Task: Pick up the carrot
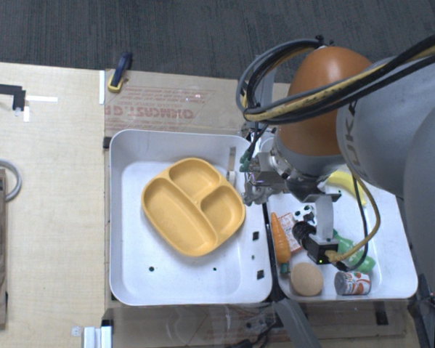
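Reaching in from the right, the big grey arm [395, 106] with its orange band hung over the right bin [401, 277] and hid much of it. Part of some letters showed on the grey arm, but they could not be read.

Behind the bins lay a brown cardboard sheet [170, 105] with red writing on it. The writing was upside down and too faint to read.

The left bin [121, 274] held a yellow plate [194, 205] with three parts. The plate sat near the back right of that bin. White floor lay bare at the front and along the left side, so there was room there.

The right bin was crowded. The gripper [257, 180] was low at the wall between the two bins, near the plate's right edge. Whether it was open or closed could not be told, and nothing could be seen in it.

The carrot [278, 238] lay in the right bin along its left wall, just in front of the gripper. A brown egg-shaped thing [306, 279] sat in front of the carrot. A small can [353, 284] with a red and white label lay beside it, its words too small to read.
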`<state>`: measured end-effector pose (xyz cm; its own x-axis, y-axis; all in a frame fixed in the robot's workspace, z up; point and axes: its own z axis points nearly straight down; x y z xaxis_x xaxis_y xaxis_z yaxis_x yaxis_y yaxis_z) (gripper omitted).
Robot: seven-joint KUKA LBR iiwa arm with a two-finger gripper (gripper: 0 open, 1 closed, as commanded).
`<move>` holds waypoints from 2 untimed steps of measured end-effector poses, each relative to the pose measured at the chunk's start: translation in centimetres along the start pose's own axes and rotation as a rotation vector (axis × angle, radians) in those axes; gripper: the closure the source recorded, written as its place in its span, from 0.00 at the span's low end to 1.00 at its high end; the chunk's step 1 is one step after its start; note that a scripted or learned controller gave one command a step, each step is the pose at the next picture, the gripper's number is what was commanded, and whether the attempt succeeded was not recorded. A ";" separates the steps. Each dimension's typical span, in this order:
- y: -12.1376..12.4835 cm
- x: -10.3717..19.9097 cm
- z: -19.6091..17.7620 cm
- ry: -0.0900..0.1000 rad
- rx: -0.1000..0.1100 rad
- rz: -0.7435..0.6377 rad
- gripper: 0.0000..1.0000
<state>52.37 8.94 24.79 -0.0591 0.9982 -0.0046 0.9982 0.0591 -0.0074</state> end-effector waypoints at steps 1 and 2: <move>3.5 -5.9 -2.5 0.000 -0.002 -0.279 1.00; 12.9 -2.9 4.9 0.000 -0.001 -0.233 1.00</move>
<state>65.42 6.74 19.78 -0.2883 0.9575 -0.0028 0.9575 0.2883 -0.0073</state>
